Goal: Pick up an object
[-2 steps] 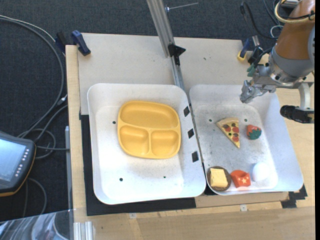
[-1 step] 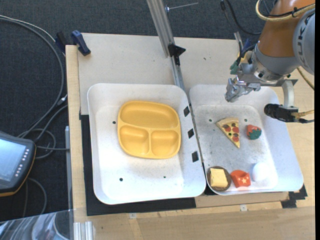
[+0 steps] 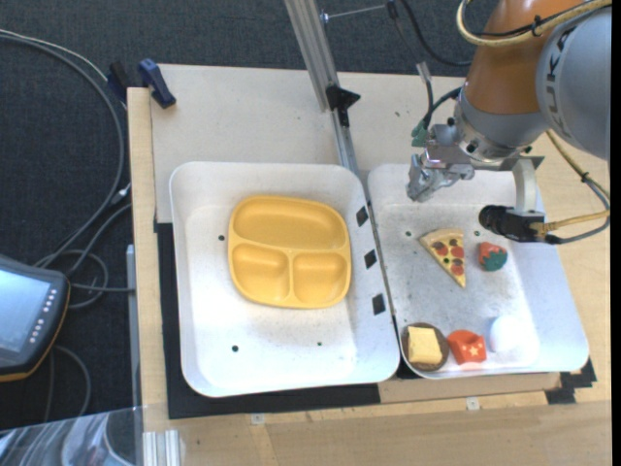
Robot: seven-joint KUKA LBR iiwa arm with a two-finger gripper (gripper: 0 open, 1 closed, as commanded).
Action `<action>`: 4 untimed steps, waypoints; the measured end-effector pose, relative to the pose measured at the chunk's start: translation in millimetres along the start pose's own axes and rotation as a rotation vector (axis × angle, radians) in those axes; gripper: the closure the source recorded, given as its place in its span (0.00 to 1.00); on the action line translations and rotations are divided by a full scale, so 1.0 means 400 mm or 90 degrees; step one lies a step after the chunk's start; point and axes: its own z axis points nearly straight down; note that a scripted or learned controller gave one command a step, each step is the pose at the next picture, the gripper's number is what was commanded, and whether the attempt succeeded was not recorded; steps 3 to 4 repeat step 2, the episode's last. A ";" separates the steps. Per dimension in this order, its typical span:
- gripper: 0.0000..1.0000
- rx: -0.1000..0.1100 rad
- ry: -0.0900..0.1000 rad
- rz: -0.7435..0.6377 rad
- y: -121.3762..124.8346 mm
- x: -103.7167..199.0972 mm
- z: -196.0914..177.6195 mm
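My gripper [image 3: 423, 184] hangs over the far left part of the right bin [image 3: 543, 289], with nothing visible between its fingers. A toy pizza slice [image 3: 445, 252] lies a little in front of it and to the right, apart from it. A red strawberry-like toy [image 3: 492, 256] sits right of the slice. Along the bin's near edge rest a yellow block on a brown base [image 3: 424, 346], a red toy [image 3: 467, 347] and a white round object [image 3: 508, 334].
The left bin [image 3: 194, 338] holds a yellow divided plate [image 3: 289, 250]. A metal pole [image 3: 315, 37] slants up from between the bins. A black cylinder on the arm [image 3: 509, 222] overhangs the right bin's far side. Cables lie on the floor at left.
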 end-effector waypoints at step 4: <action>1.00 0.002 -0.001 0.000 -0.004 0.281 0.007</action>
